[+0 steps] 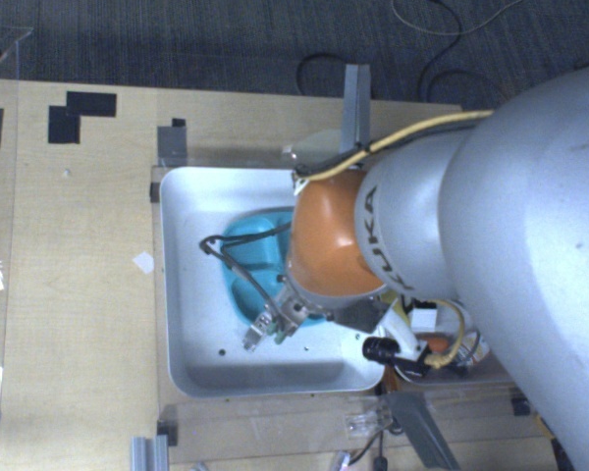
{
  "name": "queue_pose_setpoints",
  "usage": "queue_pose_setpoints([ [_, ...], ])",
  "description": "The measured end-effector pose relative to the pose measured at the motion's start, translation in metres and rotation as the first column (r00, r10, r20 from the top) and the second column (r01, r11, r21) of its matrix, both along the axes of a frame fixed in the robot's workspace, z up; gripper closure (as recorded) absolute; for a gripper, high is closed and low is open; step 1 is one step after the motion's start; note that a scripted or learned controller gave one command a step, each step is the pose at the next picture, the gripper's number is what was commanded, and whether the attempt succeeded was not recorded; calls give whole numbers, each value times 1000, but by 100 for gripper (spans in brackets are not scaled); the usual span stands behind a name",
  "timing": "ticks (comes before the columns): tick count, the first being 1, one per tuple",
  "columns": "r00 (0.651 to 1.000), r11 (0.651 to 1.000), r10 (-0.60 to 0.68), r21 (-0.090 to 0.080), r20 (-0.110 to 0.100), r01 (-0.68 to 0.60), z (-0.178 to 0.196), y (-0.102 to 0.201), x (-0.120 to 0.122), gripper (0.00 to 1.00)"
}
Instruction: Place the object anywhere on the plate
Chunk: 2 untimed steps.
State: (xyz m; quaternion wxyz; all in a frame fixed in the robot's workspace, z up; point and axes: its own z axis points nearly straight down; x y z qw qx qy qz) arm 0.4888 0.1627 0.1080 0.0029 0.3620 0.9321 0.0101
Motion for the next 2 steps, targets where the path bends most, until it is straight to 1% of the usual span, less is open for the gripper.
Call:
queue_pose_setpoints([
  [1, 1000, 1000, 0, 0, 0, 0, 0, 0, 0, 0],
  [2, 1000, 1000, 2, -5, -13, -2, 6, -1, -2, 100],
])
